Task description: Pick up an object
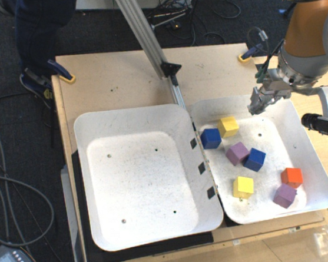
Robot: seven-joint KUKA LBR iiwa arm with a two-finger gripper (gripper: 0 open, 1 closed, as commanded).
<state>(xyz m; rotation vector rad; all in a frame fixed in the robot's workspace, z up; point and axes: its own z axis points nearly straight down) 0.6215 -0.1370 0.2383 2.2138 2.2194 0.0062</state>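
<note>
Camera view: the grey two-finger gripper (258, 105) hovers above the right shallow white plastic bin's (307, 139) far edge; whether its fingers are spread, I cannot tell. Nearest lies a small yellow cube (229, 126), touching a blue cube (210, 138). It looks light, rigid; grip its free opposite faces.

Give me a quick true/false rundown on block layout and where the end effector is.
1. All blocks lie in the right bin. True.
2. There are two yellow blocks. True.
3. The orange block sits at the bin's far edge. False: it is near the front right, beside a purple block.
4. The end effector is over the left bin. False: it is over the right bin's far edge.
5. A blue block is beside a yellow one. True.
</note>
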